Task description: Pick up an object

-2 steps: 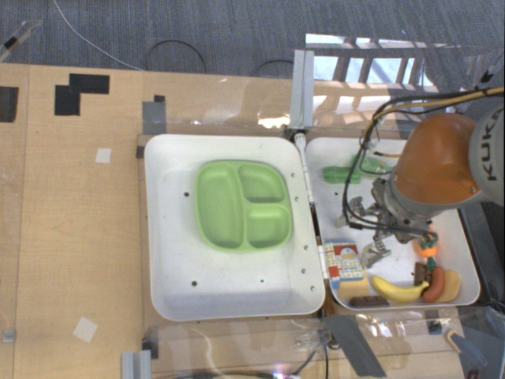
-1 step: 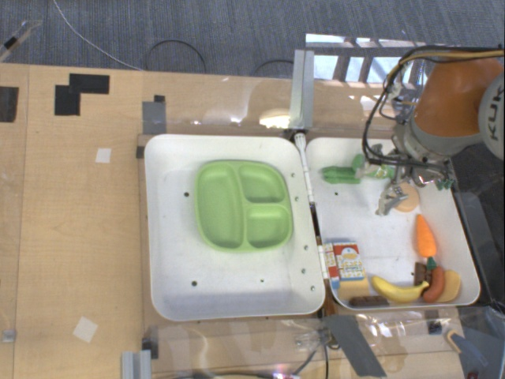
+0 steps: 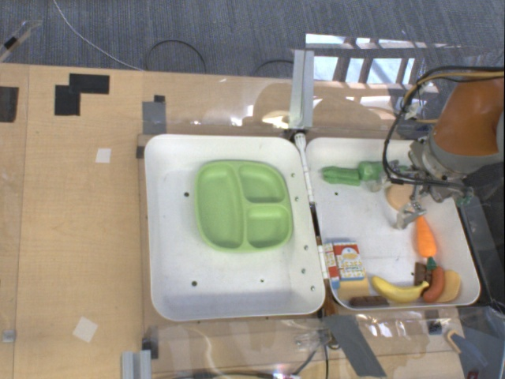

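The tool (image 3: 410, 212) hangs just above the carrot (image 3: 425, 237), holding nothing I can see. I cannot tell its opening, and the pick seems not yet done.

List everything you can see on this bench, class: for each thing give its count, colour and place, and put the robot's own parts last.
bins: 2, white, side by side on the bench
divided plate: 1, light green, middle of the left bin
green toy: 1, green, top of the right bin
carrot: 1, orange, right side of the right bin
small box: 1, white with red and blue print, lower left of the right bin
banana: 1, yellow, bottom edge of the right bin
brown bar: 1, brown, just below the banana's left end
mixed toys: a few, orange and brown, bottom right corner, too small to identify
arm: 1, grey with orange band, over the right bin's upper right
gripper: 1, grey, above the carrot
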